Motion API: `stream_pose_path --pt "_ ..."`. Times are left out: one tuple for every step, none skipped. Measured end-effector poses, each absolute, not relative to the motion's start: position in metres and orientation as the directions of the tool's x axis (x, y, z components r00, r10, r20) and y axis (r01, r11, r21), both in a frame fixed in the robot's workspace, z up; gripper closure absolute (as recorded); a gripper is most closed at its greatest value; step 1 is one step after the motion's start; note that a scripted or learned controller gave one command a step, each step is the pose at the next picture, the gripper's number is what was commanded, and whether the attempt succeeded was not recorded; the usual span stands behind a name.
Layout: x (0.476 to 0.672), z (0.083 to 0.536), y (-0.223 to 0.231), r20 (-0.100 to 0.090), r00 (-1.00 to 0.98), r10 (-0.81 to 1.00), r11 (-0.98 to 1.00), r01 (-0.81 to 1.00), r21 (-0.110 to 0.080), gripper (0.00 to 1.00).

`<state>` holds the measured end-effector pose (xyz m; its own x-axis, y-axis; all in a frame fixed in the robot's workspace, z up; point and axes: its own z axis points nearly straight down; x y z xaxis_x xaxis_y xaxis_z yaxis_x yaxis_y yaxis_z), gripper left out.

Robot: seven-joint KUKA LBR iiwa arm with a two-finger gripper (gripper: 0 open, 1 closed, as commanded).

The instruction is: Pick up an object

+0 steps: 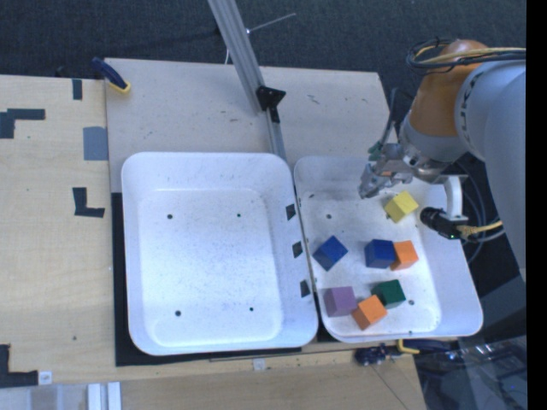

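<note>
Bins [137,178] glossy white plastic; bench [51,254] matt wood.

No readable text, labels, brand names, numbers or signs appear anywhere in this view. The dark grey tape pieces [92,143] stuck on the pale wooden surface [51,263] at the left of the frame are plain shapes, not letters. The small coloured cubes [380,254] at lower right carry no markings.
</note>
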<state>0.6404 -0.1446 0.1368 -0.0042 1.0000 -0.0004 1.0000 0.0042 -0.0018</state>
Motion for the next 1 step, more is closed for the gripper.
stream_pose_path --pt "0.6405 0.1904 -0.1541 -0.001 -0.002 1.000 0.002 1.000 0.004 1.00"
